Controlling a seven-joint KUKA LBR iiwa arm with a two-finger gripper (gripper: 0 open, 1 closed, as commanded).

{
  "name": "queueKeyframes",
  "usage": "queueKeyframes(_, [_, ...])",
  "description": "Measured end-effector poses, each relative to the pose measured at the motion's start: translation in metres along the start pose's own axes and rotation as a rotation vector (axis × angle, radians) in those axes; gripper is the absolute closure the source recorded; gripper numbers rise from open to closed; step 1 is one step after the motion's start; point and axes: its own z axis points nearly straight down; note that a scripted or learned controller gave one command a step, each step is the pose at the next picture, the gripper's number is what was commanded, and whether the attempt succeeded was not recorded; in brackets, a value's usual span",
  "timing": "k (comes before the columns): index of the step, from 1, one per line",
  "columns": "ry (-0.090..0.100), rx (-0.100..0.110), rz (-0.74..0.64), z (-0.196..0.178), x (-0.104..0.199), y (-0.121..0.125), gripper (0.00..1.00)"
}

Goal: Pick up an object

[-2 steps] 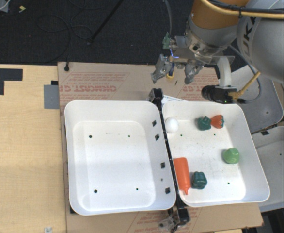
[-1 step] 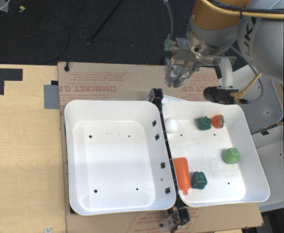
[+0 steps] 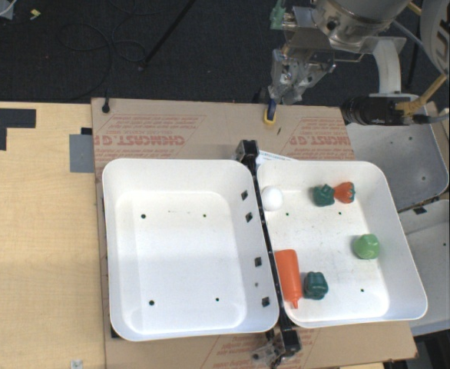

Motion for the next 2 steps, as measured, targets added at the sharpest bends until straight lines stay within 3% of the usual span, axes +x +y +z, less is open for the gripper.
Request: queueKeyframes(2, [-0.002,0.009,0.001,-0.045,0.036,-0.082,1.00])
